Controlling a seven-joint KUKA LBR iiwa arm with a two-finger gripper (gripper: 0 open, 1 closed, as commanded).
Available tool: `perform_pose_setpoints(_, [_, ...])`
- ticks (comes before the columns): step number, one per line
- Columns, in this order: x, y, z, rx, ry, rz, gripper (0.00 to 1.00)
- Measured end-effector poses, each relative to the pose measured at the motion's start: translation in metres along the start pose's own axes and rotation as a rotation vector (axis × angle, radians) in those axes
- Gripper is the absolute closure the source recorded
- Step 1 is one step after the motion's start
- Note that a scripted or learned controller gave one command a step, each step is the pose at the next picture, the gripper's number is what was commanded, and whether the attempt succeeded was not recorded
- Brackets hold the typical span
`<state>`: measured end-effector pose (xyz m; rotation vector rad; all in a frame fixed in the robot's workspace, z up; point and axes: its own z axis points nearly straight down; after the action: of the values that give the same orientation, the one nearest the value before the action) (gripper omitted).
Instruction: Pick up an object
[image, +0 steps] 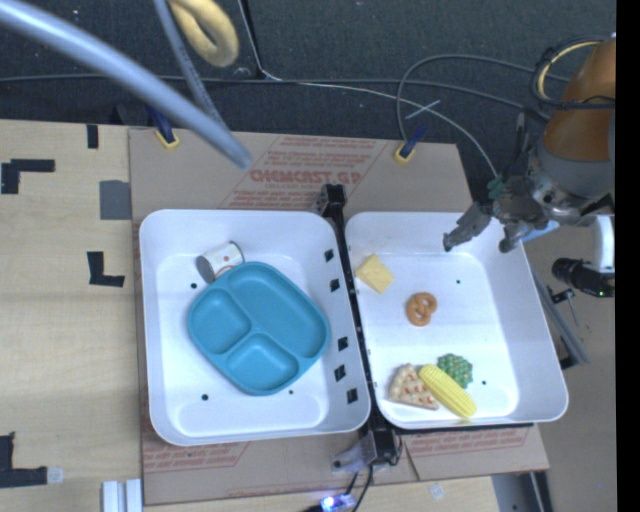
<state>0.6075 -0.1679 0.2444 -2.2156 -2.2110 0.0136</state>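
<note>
Nearest the lower edge, in the right bin (520, 330): one toy corn cob (447, 389), yellow, lying just beside one pizza slice (410, 386) and one green broccoli piece (456, 367) (the three clustered, touching or nearly so). Further up the same bin: one pretzel (421, 308) near the centre, one pale yellow cheese wedge (375, 273) near the left wall. Five items in total, all resting on the bin floor, none lifted.

Left bin (160, 330): one blue sectioned plate (258, 325) with three compartments, nothing in them; one small white can or cup (219, 262) on its side, close to the plate's upper left rim. Two items.

Two white bins counted, side by side on a cardboard sheet (300, 170) bearing red print, too blurred to read with confidence.

Gripper (482, 232) above the right bin's upper right corner, fingers spread apart, nothing between them, well apart from every item.
</note>
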Motion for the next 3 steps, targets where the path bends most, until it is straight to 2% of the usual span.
perform_pose_setpoints(1, [0.001, 0.002, -0.008, -0.013, -0.003, -0.004, 0.0])
perform_pose_setpoints(3, [0.003, 0.006, 0.118, -0.011, -0.003, -0.004, 0.0])
